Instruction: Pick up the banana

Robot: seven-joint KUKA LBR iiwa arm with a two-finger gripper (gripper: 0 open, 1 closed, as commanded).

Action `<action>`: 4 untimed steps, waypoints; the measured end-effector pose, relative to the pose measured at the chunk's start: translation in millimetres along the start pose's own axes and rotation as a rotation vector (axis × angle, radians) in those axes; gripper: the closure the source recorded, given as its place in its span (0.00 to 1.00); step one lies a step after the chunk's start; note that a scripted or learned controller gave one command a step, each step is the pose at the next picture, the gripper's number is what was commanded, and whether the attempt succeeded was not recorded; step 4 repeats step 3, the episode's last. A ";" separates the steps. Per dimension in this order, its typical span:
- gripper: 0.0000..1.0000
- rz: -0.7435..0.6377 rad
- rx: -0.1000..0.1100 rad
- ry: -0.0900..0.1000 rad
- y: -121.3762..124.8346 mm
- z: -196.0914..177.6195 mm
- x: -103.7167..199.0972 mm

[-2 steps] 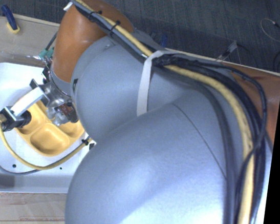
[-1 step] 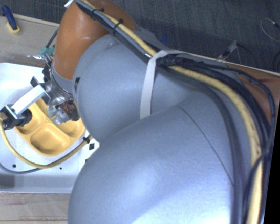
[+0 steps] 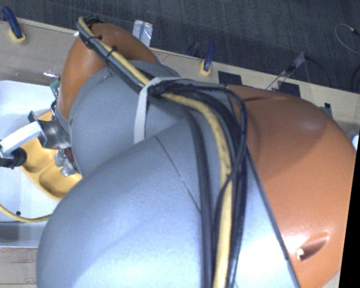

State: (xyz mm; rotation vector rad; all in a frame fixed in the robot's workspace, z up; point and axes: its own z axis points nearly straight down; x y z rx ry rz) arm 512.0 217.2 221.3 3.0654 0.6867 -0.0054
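While poised close over banana (image 3: 47, 180), seemingly mid-approach; cannot tell gripper (image 3: 65, 157) spread; must next lower and clamp across it.

soft even overhead light, faint sheen on the orange band (image 3: 296, 170), grey arm (image 3: 147, 235) looms close and slightly soft, white bin (image 3: 3, 98) bright, floor (image 3: 186, 4) dim

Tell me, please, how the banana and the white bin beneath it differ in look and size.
Colour: the banana is yellow, the bin white. Size: the banana takes up a small patch of the bin, which is far larger. Shape: the banana looks rounded, the bin flat-floored with low walls. Both are partly hidden by the arm.
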 end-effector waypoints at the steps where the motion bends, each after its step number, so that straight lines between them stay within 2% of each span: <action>1: 1.00 0.232 0.004 0.014 14.4 112.8 36.9; 2: 1.00 0.202 0.000 0.003 0.7 -37.6 2.8; 4: 1.00 0.197 -0.002 0.003 0.7 -46.9 3.2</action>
